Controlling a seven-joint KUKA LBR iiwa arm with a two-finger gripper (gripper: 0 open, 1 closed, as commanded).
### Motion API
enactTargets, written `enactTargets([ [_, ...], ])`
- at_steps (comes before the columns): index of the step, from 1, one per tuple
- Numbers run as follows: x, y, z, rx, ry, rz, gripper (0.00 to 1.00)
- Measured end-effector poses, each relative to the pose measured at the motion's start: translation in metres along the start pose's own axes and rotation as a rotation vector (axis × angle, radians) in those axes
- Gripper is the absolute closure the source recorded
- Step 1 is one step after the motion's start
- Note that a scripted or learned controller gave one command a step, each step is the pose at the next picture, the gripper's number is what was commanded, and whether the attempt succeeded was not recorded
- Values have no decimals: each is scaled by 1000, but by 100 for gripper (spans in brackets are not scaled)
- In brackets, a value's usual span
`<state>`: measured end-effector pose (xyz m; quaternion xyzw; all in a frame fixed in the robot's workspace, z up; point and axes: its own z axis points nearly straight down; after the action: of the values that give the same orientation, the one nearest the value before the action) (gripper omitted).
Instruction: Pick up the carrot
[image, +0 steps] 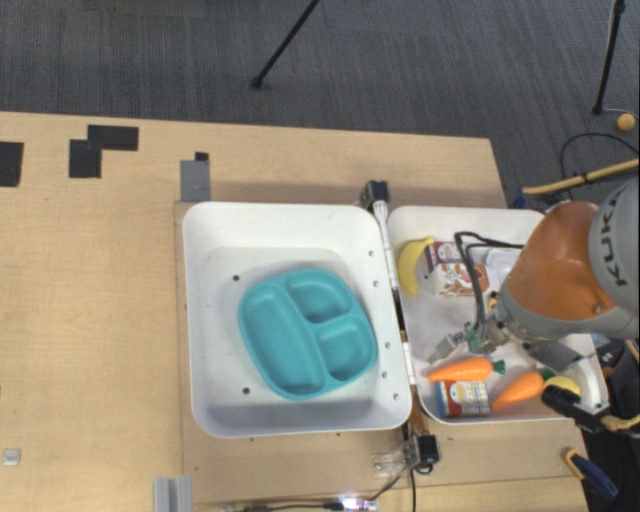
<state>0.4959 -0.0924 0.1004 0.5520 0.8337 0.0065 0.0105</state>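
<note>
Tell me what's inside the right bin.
The right bin holds a banana, a small carton, two carrots and a drink box. The arm covers the bin's right part.

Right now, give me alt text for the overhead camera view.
The arm's claw hovers just above a carrot in the right bin, beside a second carrot, a banana and small cartons. The left bin holds a teal divided plate.
</note>
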Motion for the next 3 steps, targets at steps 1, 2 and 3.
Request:
enactTargets([
  [1,-8,-8,12,9,8,-228,0],
  [2,-9,-3,-1,-1,2,-227,100],
  [3,-9,-4,0,0,2,-226,0],
])
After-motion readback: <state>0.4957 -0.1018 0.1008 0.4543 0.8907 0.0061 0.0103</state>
